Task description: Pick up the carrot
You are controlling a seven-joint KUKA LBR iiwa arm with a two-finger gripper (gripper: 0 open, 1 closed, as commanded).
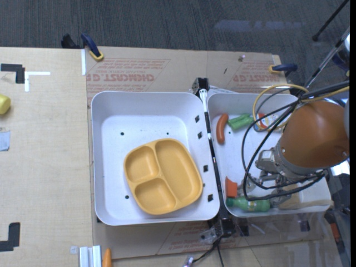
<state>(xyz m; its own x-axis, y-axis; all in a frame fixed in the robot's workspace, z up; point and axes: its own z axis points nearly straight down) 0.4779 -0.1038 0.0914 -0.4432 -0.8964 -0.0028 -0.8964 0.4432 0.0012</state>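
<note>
Cardboard (183, 71) printed with mirrored red lettering that I cannot read lines the bench under both bins. Nearest to me, along the front wall of the right bin (233, 102), lies a green bottle-shaped item (248, 204) on its side, and just left of it, against the inner wall, sits the carrot (231, 187), a short orange wedge with a blunt end. Directly beside these the arm's wrist (278, 168) reaches down into the bin, wrapped in looping black and yellow cables (261, 143), with the glossy orange band (314, 135) bulging above it. The gripper itself is buried under that hardware, so I cannot tell from my feed how it stands or whether it has anything. In the left bin (105, 149), smooth white plastic with rounded corners, rests a matte yellow divided plate (162, 176) with three compartments, turned slightly askew. Farther back in the right bin, a reddish-orange sausage-shaped piece (221, 128) lies along the inner wall, with a green block (240, 120) just beside it. Beyond the bins, blue clamps (92, 46) pinch the cardboard's far edge, and a yellow object (4, 104) sits at the bench's left edge.
</note>
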